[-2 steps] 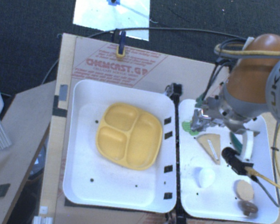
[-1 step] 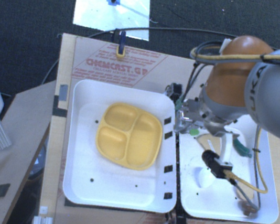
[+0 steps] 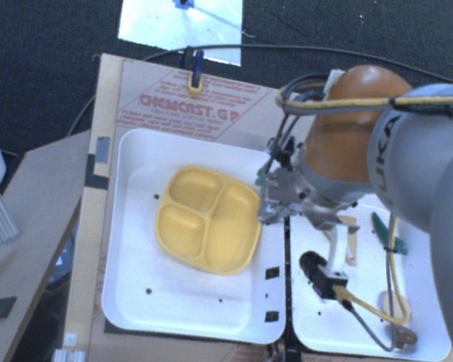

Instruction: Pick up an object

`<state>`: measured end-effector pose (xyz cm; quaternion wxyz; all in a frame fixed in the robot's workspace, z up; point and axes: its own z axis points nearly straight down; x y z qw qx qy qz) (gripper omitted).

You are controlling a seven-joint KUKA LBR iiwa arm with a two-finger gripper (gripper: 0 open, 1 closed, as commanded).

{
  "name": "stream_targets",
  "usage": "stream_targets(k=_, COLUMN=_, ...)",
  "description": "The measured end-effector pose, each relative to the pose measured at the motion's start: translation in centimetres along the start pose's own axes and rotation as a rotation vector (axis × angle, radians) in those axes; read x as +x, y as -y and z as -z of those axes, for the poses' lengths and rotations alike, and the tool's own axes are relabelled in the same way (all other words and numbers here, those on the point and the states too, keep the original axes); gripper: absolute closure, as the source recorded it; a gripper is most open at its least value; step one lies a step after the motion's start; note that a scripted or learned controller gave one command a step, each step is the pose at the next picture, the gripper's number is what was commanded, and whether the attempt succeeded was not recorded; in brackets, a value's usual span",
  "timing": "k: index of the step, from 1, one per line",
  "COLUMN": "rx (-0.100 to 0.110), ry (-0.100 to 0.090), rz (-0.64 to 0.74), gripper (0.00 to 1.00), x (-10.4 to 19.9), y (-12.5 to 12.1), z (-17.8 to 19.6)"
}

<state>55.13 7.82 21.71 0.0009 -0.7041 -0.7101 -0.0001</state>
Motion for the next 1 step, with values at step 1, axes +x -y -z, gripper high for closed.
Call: stream_targets(k=1, rx=-0.001, ry=0.001, rz=-0.005, gripper=0.00, x=-0.24, y=-0.07, z=0.03)
